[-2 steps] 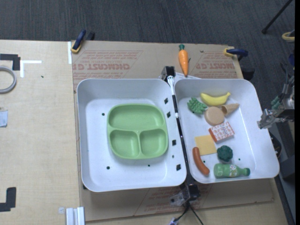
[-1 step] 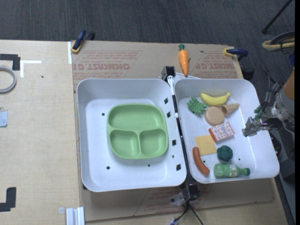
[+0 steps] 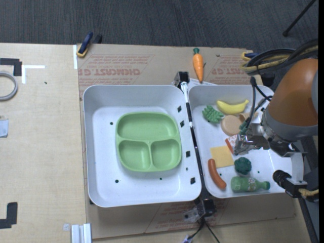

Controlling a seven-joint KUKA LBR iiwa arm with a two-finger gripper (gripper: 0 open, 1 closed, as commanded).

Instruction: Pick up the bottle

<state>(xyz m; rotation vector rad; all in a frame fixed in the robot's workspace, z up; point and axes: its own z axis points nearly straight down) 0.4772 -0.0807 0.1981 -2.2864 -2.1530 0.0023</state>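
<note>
Two shallow white bins are seen side by side on a cardboard-covered bench. In the left white bin (image 3: 96, 151), a pale green three-compartment plastic tray (image 3: 149, 141) is laid near the middle. The right white bin (image 3: 202, 110) is filled with toy food. The green plastic bottle (image 3: 249, 185) is found lying on its side at about five o'clock in that bin, close to the near rim, with its neck pointed toward three o'clock. Just above it, at its twelve o'clock, a dark green broccoli piece (image 3: 243, 165) is placed, and an orange-red sausage (image 3: 216, 174) is set at the bottle's nine o'clock, a little apart from it. A flat yellow cheese slice (image 3: 221, 156) is seen at eleven o'clock from the bottle. Further toward twelve o'clock in the bin, a yellow banana (image 3: 233, 106), a leafy green vegetable piece (image 3: 212, 114) and a round tan slice (image 3: 231, 124) are grouped. An orange carrot (image 3: 197, 65) is left outside the bins, on the cardboard beyond their far rims.

The grey arm with its orange band (image 3: 298, 92) is reached in from three o'clock. The two-finger gripper (image 3: 241, 145) is held over the right bin's middle, near the cheese slice and above the broccoli, apart from the bottle. Whether it is released or clenched cannot be told.
</note>
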